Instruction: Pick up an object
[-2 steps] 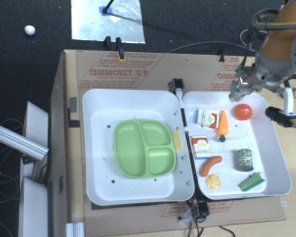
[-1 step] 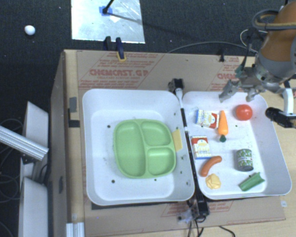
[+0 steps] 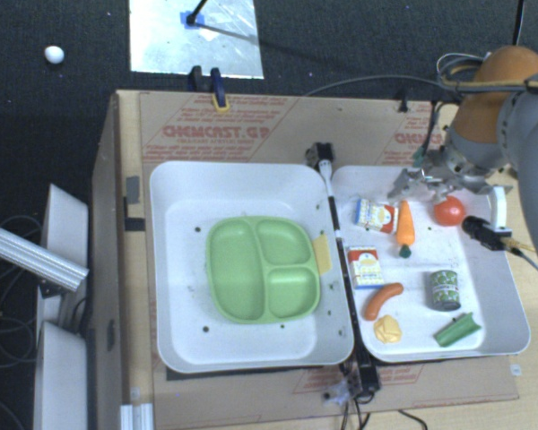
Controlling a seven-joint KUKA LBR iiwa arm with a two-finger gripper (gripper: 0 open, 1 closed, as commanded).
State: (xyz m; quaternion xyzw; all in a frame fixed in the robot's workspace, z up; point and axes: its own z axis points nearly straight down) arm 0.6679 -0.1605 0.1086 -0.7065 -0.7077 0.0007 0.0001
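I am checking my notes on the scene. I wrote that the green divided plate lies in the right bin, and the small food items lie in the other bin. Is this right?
One detail is wrong. The camera view shows the green divided plate in the left bin, not the right one. The small food items, such as the carrot and the tomato, lie in the other bin, as you wrote.

Two bins sit side by side on the bench [image 3: 251, 115]. The left bin [image 3: 175, 240] holds a divided plate [image 3: 262, 269] near its middle. In the right bin [image 3: 498, 303], a tomato [image 3: 448, 210] lies at the back, a carrot [image 3: 404, 225] to its left, and a carton [image 3: 374, 214] left of that. Nearer the front lie a box [image 3: 366, 266], a sausage [image 3: 382, 299], a can [image 3: 444, 289], a lemon [image 3: 387, 330] and a wedge [image 3: 456, 330]. The gripper [image 3: 426, 179] hangs over the bin's back edge.
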